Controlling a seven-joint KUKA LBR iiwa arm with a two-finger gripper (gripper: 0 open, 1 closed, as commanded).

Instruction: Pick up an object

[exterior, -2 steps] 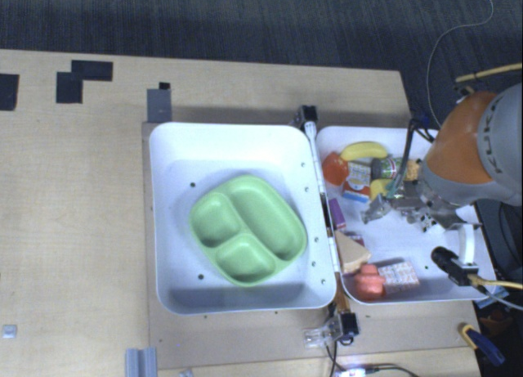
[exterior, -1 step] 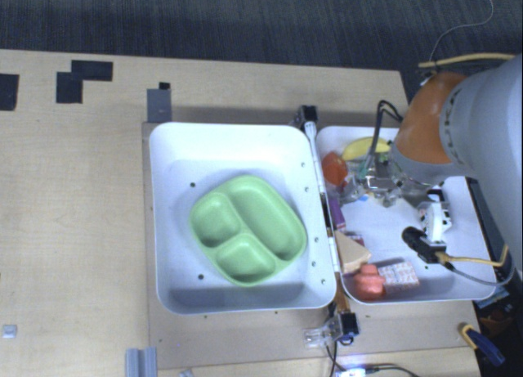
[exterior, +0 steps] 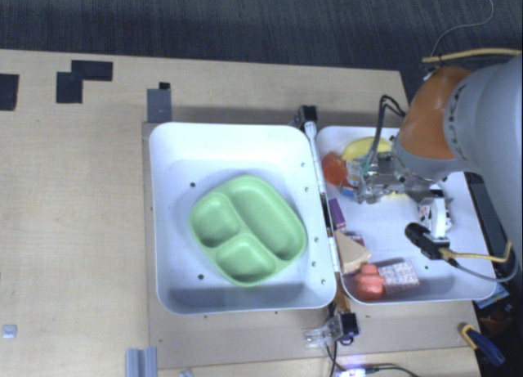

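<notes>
On the table (exterior: 73,228), the claw (exterior: 369,183) hangs low in the right bin (exterior: 466,289), whether clenched or released I cannot tell, with an orange-red object (exterior: 334,169) just at its nine o'clock and a yellow one (exterior: 364,150) at twelve.

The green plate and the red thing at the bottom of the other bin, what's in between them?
In the camera view, the two bins' touching white rims run between the green plate and the red thing.
</notes>
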